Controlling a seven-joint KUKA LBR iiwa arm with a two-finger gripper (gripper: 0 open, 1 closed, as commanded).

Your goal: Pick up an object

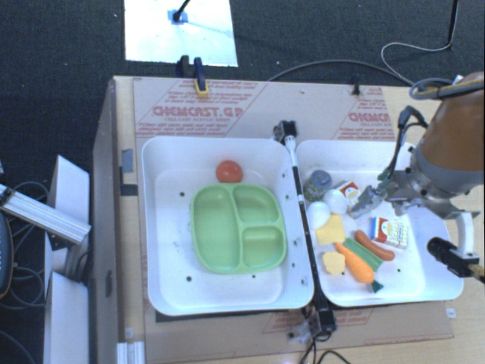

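Observation:
My gripper (367, 201) hangs over the right bin (432, 279), reaching in from the right. It sits just right of a small red and white box (348, 189) and a white egg (336, 200). Below it lie a red sausage (374, 246), an orange carrot (358, 262), a white carton with red print (389, 231) and two yellow cheese pieces (330, 233). A grey can (318, 180) stands at the bin's upper left. I see nothing held by the gripper.
The left bin (170, 203) holds a green divided plate (237, 227) and a red tomato (229, 171) above it. A black rail (297, 196) divides the bins. A cable (402, 139) runs along the arm.

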